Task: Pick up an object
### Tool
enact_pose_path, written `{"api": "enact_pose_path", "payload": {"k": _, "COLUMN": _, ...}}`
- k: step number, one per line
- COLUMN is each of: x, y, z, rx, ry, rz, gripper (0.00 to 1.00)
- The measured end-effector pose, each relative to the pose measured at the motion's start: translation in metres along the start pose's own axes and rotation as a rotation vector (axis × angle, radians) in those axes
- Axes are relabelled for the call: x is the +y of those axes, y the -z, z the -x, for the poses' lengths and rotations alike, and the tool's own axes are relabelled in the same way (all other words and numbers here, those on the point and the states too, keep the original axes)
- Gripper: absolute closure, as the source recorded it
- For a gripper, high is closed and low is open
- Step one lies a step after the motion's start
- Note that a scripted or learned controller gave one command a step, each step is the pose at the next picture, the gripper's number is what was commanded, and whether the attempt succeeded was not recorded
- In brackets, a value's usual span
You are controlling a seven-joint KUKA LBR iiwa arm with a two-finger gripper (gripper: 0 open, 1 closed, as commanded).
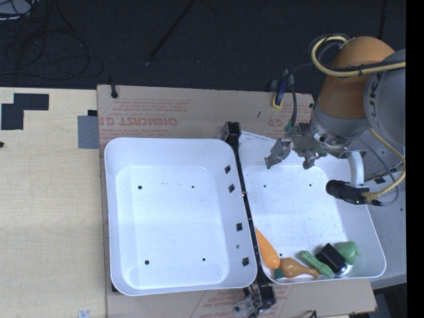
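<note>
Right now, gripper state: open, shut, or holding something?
Two-finger gripper: open, fingers spread, holding nothing, above the far end of the right shallow white bin.

Small objects cluster in the right bin's near corner, well apart from the gripper (291, 156), below it in view: an orange carrot (266, 248) lying slanted along the divider, a tan piece (295, 267), a green item (317, 264), a black block (330, 258), a green lump (347, 249).

Occluded and cropped items

The grey arm with orange band (358, 78) is cropped by the right edge. The small black block (330, 256) partly covers the green plastic piece (317, 262); their exact shapes are indistinct.
</note>
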State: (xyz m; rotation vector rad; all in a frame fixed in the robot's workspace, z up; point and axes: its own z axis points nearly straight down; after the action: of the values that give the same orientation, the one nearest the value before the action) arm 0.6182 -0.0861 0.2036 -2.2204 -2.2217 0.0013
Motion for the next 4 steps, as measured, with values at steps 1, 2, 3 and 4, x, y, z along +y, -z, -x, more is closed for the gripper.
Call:
{"api": "enact_pose_path", "payload": {"k": 1, "x": 0.027, "y": 0.097, "z": 0.067, "rx": -0.005, "ry": -0.003, "rz": 0.01, "gripper": 0.0}}
{"api": "enact_pose_path", "payload": {"k": 2, "x": 0.026, "y": 0.101, "z": 0.064, "rx": -0.001, "ry": 0.0, "rz": -0.001, "gripper": 1.0}}
{"api": "enact_pose_path", "payload": {"k": 3, "x": 0.021, "y": 0.345, "z": -0.008, "rx": -0.001, "ry": 0.006, "rz": 0.017, "gripper": 1.0}}
{"api": "enact_pose_path", "payload": {"k": 4, "x": 0.012, "y": 0.333, "z": 0.045, "rx": 0.0, "ry": -0.003, "rz": -0.004, "gripper": 1.0}}
